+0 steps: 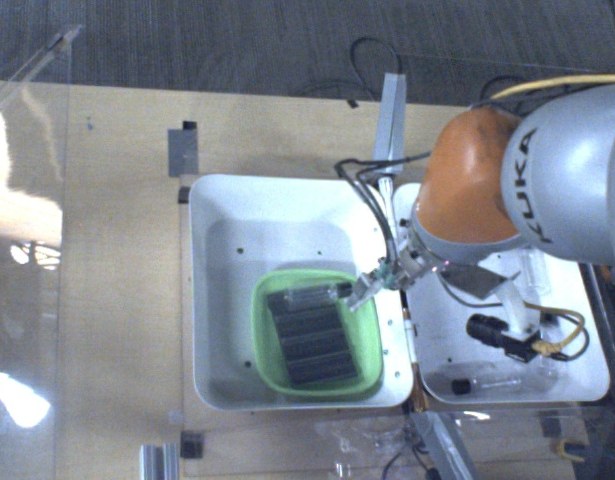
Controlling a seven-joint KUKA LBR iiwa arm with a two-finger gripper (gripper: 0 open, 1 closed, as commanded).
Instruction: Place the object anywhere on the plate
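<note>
The hand (370, 288) hangs low over the left bin (212, 268), at about the 2 o'clock rim of the green plate (262, 320). It is too small and cluttered with cables here to tell whether it is open or closed. Nothing can be seen gripped in it.

Just beside it, toward 8 o'clock, lies the black ribbed block (311, 338). It rests flat inside the plate, its long side running from 11 to 5 o'clock, and its near end is close to the hand. I cannot tell whether they touch.

The plate sits in the bin's 5 o'clock part. The right bin (442, 343) holds a small clear piece with a dark end (475, 382) near its 6 o'clock wall. Both bins stand on the wooden bench (117, 178).

As I judge it, the placing looks done, since the block is on the plate. What remains is for the hand to lift clear.
</note>
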